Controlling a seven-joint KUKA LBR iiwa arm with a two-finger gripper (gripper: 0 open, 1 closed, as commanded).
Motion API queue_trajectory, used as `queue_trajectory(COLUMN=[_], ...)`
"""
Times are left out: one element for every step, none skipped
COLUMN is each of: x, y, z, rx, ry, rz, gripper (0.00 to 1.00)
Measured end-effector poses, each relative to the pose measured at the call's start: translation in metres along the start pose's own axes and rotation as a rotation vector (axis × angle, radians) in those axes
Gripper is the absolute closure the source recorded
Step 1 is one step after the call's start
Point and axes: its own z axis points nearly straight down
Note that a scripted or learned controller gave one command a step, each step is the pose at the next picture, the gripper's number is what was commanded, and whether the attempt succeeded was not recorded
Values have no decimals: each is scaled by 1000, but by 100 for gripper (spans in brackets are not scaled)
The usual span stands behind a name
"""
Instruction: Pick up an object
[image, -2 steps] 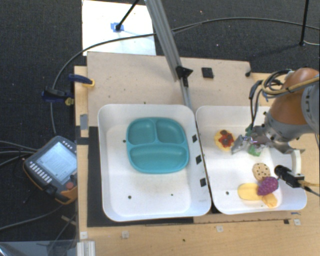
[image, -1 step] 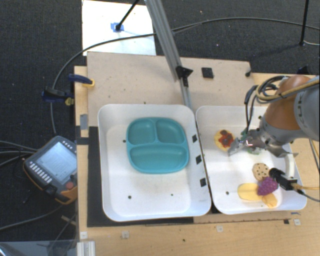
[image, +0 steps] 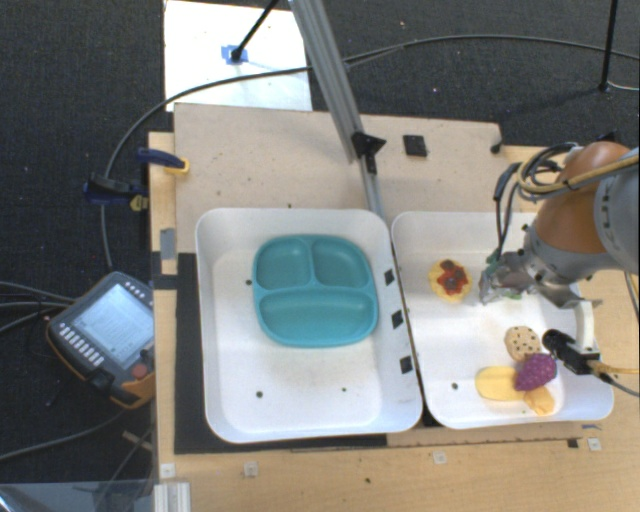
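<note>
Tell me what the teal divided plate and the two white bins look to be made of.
Teal divided plate: probably moulded plastic, matte to satin; uniform colour, rounded compartment ridges, soft highlights. Left bin and right bin: likely thin formed plastic, smooth and slightly glossy; rounded corners and rolled rims suggest this, though painted metal cannot be ruled out.

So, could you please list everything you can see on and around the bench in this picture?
Bins: two, white, side by side on the bench.
Divided plate: one, teal, left bin.
Pizza toy: one, yellow and red, right bin, upper part.
Cookie: one, tan, right bin.
Grapes: one bunch, purple, right bin's lower corner, on yellow pieces.
Teach pendant: one, grey and orange, left of the bench.
Clamp: one, blue and yellow, bench's left edge.
Gripper: one, grey, over the right bin beside the pizza toy.
</note>
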Motion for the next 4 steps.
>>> queue_trajectory(x=[8,10,10,72], y=[-1,6,7,10], z=[-50,-114,-115,-112], rx=[20,17,23,24], ry=[10,9,10,12], rz=[-5,-6,-6,-9], gripper=[100,100,100,100])
